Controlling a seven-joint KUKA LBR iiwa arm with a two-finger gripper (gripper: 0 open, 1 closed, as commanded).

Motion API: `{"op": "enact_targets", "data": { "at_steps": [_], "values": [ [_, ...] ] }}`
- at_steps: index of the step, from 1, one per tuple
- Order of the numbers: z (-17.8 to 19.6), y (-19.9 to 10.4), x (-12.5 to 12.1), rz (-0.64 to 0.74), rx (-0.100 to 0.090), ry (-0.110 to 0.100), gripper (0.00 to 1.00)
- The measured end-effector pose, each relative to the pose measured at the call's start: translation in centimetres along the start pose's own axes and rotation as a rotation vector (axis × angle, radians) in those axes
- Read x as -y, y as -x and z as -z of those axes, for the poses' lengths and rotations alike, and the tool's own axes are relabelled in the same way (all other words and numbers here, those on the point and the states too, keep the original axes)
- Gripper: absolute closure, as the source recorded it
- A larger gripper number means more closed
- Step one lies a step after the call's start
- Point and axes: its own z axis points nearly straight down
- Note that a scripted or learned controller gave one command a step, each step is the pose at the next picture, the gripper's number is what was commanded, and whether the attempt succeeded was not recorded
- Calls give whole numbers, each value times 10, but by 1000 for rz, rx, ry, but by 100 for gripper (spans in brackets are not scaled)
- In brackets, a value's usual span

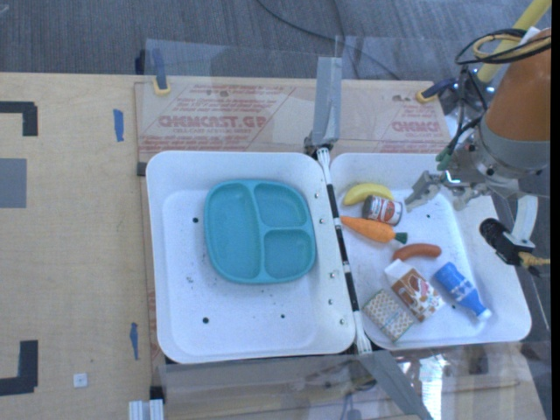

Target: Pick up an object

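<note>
Carrot [369, 228]: tapered, smooth orange, beside round can [381, 209]; gripper [435, 186] state unclear.

teal tray [260, 231], yellow banana [367, 192], orange carrot [369, 228], blue tube [461, 290]

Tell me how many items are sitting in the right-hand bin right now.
7. Banana and can at the far left, carrot below them, sausage mid-bin, blue tube near right, snack box and checkered packet nearest. The arm may hide more.
</note>
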Motion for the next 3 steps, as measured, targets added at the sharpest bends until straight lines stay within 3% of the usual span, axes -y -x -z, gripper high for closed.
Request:
{"op": "enact_targets", "data": {
  "at_steps": [1,2,3],
  "values": [
    [-97,-5,-4,-6,3,31,0],
    [-106,-33,-12,-13,2,36,0],
    [-121,-37,-3,158,1,7,0]
  ]
}}
